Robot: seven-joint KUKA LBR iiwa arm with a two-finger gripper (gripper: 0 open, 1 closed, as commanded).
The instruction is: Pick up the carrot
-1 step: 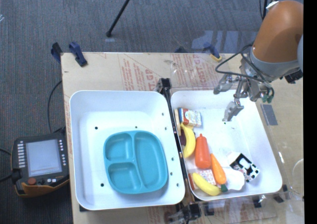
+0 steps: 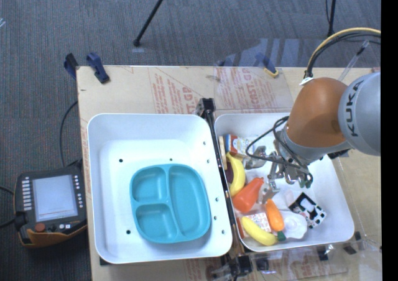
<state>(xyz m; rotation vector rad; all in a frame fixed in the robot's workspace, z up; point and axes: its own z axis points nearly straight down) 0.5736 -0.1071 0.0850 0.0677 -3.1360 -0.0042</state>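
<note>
Approach step: my gripper [image 2: 272,191] hangs with fingers apart, holding nothing. Carrot [image 2: 274,215] lies just below my fingertips, beside a banana [image 2: 257,230]. Next: descend, straddle it, close.

The arm [image 2: 360,115] bears the letters "KUK" in dark print on its grey casing, just right of the orange band [image 2: 317,115]; the word runs off the picture's edge. The cardboard [image 2: 186,90] behind the bins carries faint red printing, turned at angles, left of the arm; its letters are too blurred to read with any certainty. The pendant [image 2: 50,205], far left of the arm, has a lit screen, but nothing on it is legible. A black-and-white patterned item [image 2: 309,209] below the arm shows no readable characters.
</note>
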